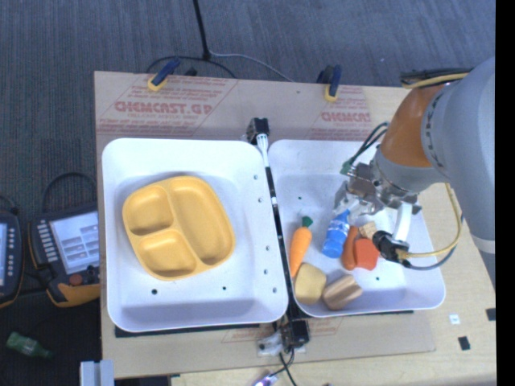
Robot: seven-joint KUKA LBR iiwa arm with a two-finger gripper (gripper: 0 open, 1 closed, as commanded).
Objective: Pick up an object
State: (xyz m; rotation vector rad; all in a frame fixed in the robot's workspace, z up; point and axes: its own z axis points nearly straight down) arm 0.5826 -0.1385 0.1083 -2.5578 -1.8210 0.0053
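the gripper (360,207) sits low in the right bin (418,292), just above a tight cluster of toy items: a blue bottle (336,236), an orange-red piece (361,253) touching it on the right, a carrot (299,248) to the left, and two tan bread-like pieces (311,281) (342,291) near the front wall. whether the gripper is parted or closed cannot be told from this angle, and nothing is visibly held. to do the pick well, it seems best to commit to one item, likely the blue bottle directly below, and come straight down so the neighbours are not nudged or caught alongside it. the arm (418,135) reaches in from the right, wrist bent down over the bin. the left bin (121,296) holds a yellow divided plate (177,225), well apart from the work.
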